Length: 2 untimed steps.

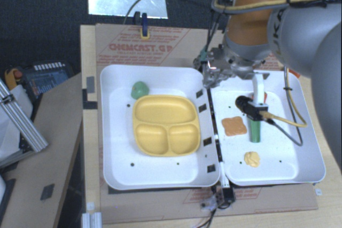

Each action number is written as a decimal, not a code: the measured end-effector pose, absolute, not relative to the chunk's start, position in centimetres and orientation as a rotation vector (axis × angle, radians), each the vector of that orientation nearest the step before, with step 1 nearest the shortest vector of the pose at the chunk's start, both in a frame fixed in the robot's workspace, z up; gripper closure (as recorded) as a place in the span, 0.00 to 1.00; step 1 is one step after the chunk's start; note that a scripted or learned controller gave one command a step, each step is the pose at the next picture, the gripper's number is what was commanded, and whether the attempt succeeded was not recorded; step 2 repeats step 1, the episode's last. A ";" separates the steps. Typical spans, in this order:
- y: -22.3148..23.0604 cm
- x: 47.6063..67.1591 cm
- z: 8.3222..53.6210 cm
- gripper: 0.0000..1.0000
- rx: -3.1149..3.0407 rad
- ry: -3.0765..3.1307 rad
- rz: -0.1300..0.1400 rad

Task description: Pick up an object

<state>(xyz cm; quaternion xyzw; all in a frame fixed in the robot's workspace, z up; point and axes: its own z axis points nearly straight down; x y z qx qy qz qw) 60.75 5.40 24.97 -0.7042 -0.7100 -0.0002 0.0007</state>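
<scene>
Two white bins sat side by side on the bench: the left bin [115, 131] and the right bin [299, 152]. The left held one yellow divided tray [164, 124] and one green lump [140, 89]. The right held one orange square [234, 126], one green stick [255, 131] and one yellow lump [252, 158].

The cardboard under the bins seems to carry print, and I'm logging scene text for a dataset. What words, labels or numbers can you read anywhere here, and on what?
"CHEMCAST G P", roughly, in red on the cardboard sheet behind the left bin; the last letters are unsure.
Smaller red lines around it: too blurred to read.
Red print on the cardboard's front edge: too small to read.
Dark letters on the grey arm: cut off, unreadable.
</scene>
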 end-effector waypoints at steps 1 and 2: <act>9.2 58.3 24.0 1.00 -2.210 -2.229 0.000; 9.2 58.3 24.0 1.00 -2.210 -2.229 0.000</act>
